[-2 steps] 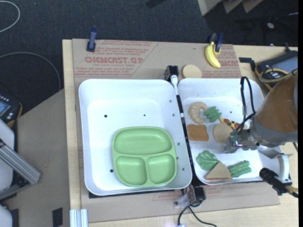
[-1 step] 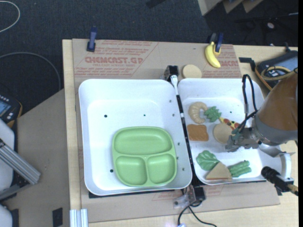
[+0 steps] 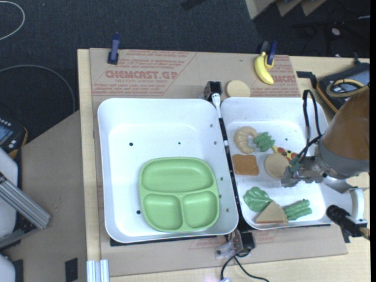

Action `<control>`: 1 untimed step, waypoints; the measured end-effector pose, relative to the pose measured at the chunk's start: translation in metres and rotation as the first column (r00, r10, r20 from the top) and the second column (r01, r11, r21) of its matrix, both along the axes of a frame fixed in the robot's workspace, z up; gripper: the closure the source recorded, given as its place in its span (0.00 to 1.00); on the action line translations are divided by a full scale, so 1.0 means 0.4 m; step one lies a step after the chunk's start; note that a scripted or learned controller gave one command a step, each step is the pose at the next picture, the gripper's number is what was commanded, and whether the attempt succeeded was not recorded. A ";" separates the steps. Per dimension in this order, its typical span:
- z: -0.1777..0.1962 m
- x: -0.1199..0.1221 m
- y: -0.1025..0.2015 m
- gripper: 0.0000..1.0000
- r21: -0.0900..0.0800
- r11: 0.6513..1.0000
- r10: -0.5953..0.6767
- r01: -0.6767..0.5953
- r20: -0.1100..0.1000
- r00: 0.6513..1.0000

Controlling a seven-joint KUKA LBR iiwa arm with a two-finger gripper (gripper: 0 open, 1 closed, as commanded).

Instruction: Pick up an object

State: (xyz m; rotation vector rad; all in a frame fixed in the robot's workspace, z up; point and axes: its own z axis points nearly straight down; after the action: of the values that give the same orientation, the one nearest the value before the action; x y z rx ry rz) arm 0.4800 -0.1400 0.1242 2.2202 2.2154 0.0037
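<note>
Food (image 3: 245, 165) lying loose in right bin (image 3: 235, 107), none lifted. Gripper (image 3: 292, 176) low by round cookie (image 3: 274, 165); too blurred to tell jaw state or any hold. Pick apparently not yet done.

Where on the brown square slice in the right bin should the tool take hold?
Probably straight down onto the brown square slice, closing across its two straight side edges. It lies flat with bare bin floor left and below; the croissant-like piece sits close above, so avoid gripping top to bottom.

dark carpet floor (image 3: 53, 28), wooden bench (image 3: 88, 157)
</note>
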 end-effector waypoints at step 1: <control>0.159 0.003 0.229 1.00 0.006 1.000 0.012 -0.012 0.002 1.000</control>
State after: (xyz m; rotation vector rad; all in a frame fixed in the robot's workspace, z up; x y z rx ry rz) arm 0.4811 -0.0486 0.1879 2.2085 2.2313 0.0117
